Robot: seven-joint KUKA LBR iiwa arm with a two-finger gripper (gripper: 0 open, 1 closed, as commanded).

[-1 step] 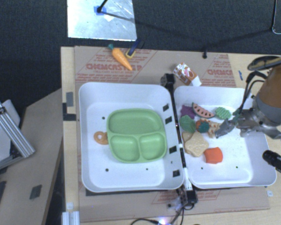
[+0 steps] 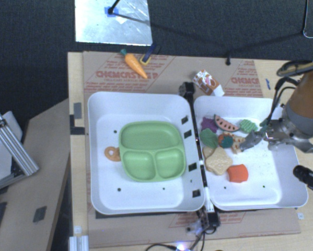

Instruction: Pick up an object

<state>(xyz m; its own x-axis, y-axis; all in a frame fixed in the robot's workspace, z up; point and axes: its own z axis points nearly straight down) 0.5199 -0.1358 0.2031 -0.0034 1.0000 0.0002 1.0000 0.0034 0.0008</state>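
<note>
Right bin (image 2: 261, 195) | claw (image 2: 246, 142) over toy pile (image 2: 224, 140) | fingertips indistinct

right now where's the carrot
The carrot lies outside both bins, on the cardboard behind the left bin, just below the foil sheet at the top of the camera view.

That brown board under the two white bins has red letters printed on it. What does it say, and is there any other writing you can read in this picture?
"CHEMCAST": red print repeated on the brown board, best guess; its smaller lines are too blurred to read.
Small packet behind the right bin: printed, but too small to read.
No other readable text.
</note>
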